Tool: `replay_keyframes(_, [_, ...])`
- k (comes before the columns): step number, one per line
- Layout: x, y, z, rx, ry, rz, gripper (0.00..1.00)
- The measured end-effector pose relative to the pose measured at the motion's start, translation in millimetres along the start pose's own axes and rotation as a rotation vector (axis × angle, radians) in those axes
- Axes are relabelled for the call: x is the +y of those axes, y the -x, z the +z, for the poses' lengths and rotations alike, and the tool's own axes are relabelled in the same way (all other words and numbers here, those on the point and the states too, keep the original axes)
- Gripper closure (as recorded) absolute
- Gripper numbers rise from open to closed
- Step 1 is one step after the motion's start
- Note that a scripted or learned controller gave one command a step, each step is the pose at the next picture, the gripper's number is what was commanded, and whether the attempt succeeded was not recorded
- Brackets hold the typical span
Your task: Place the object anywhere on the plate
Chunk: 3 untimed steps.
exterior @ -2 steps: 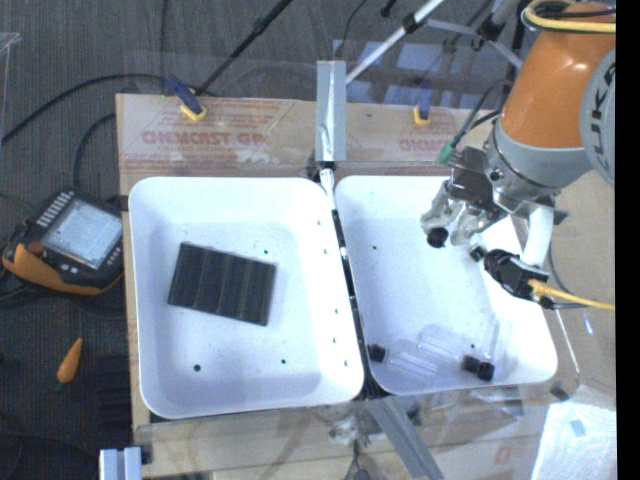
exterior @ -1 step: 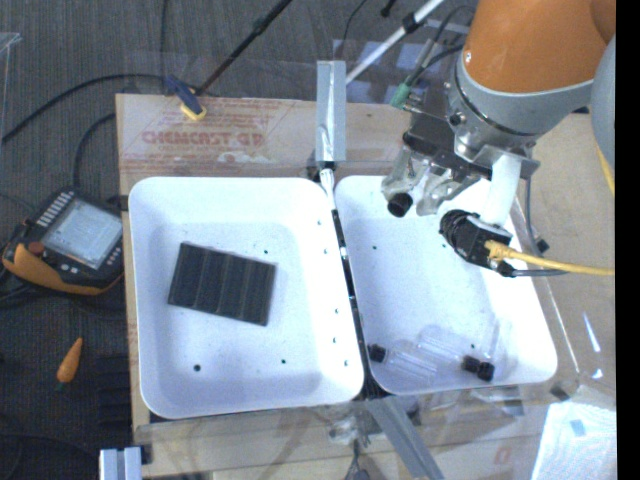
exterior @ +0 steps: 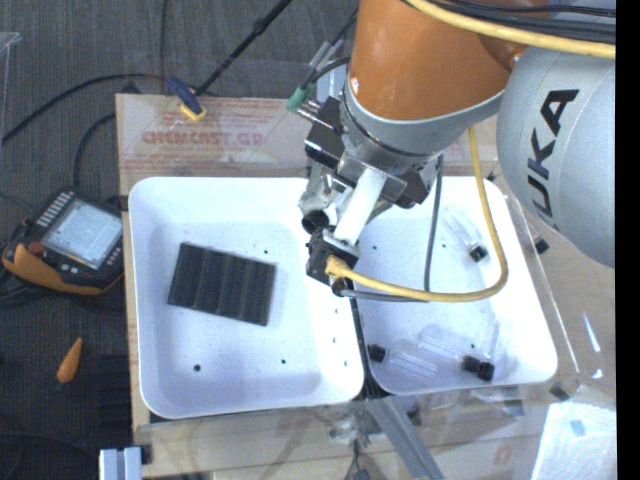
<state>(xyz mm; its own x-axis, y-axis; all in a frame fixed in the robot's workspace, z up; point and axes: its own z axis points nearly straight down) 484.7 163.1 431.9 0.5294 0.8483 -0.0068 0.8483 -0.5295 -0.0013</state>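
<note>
A black ribbed plate (exterior: 221,283) lies flat in the left white bin (exterior: 150,368), left of the bin's middle. In the right bin (exterior: 535,358), clear plastic tubes with black caps (exterior: 440,353) lie near the front wall, and another clear tube (exterior: 465,233) lies toward the back right. My gripper (exterior: 325,193) hangs under the orange-banded wrist, over the wall between the two bins near their far side. The wrist hides most of it. Nothing shows as held.
A cardboard sheet (exterior: 215,138) lies behind the bins with a blue and yellow clip (exterior: 187,98) on it. A control pendant (exterior: 70,238) and an orange item (exterior: 68,360) rest on the floor at the left. The arm's grey body (exterior: 570,168) covers the right bin's far right corner.
</note>
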Motion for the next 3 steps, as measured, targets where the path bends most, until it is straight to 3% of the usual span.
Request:
replay_keyframes(1, [-32,-50,338,0.001,-0.005,-0.348,1.0])
replay_keyframes(2, [-2,-88,342,0.009,-0.009,-0.022,1.0])
replay_keyframes(3, [54,-97,329,0.001,-0.001,0.185,1.0])
